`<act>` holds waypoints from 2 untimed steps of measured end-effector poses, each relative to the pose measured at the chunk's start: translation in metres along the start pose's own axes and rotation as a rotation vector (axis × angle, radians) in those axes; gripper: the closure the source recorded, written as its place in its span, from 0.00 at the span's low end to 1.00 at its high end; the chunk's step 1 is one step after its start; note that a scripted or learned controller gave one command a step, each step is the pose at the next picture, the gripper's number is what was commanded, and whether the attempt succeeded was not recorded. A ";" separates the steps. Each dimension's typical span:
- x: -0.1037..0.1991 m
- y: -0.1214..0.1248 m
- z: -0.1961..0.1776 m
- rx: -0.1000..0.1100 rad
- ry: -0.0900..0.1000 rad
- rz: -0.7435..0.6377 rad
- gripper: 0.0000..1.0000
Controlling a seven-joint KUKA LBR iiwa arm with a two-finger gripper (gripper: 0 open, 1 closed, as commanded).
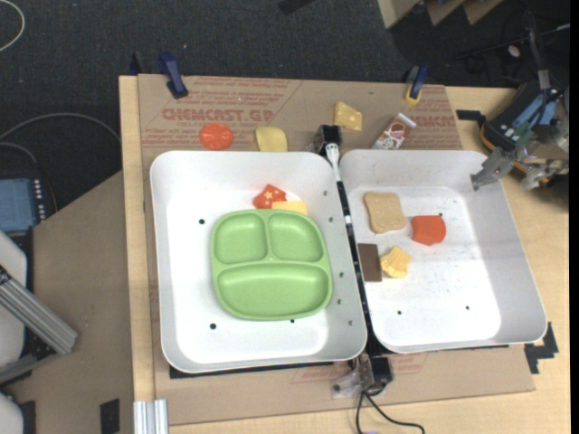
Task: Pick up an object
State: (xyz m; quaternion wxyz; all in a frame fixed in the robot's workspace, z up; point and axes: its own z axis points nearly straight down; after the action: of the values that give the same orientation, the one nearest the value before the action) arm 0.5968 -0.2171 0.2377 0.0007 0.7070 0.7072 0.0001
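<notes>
Seemingly, red block (429, 230) left of end effector (493, 167).

Glossy white plastic bins (434, 333); smooth matt green plastic tray (270, 265); board (226, 107) beneath looks like cardboard.

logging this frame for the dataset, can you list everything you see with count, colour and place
bins: 2, white, side by side on the bench
divided plate: 1, green, left bin
red piece: 1, red, left bin, behind the plate
toast slice: 1, tan, right bin
tomato: 1, red-orange, right bin
brown bar: 1, dark brown, right bin's left edge
cheese chunk: 1, yellow, beside the bar
orange round piece: 1, on cardboard behind bins
clamps: 2, blue, board's far edge
pincer: 1, grey, right bin's far right rim
</notes>
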 end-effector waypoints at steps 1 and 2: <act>0.011 -0.011 0.139 -0.008 -0.003 -0.001 0.00; -0.003 -0.079 0.150 -0.003 0.010 -0.003 0.00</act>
State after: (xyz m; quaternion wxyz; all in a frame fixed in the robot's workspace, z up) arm 0.5180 -0.2204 0.0875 -0.0017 0.7061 0.7081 0.0046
